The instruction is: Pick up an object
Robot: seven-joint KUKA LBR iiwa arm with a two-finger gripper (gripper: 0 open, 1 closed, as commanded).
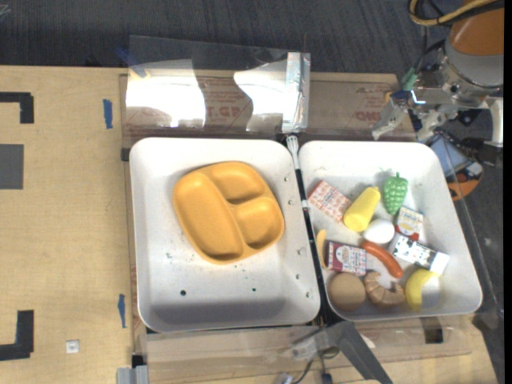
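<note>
Plainly, nothing had been singled out: the task named no one object, and the candidates all lay heaped in the right bin (448,184). A green strawberry (394,193) and a yellow piece (362,207) sat toward its back, a white egg (379,232) near the middle, a red sausage (384,260) and small cartons (416,251) crowding the front, with a brown ball (346,290) and a lemon (417,287) by the front wall. Most touched a neighbour, so a clean grasp looked hardest at the front; the strawberry, with bare floor behind it, seemed the easier target.

Open floor ran along that bin's back and left wall, giving room to descend. The left bin (152,214) carried a yellow divided tray (228,210), well apart from the heap.

The gripper (406,112) hung above the right bin's back rim, beyond the pile and touching none of it; I could not tell how its fingers stood, and nothing was seen in them. The table (56,214) stretched bare to the left.
</note>
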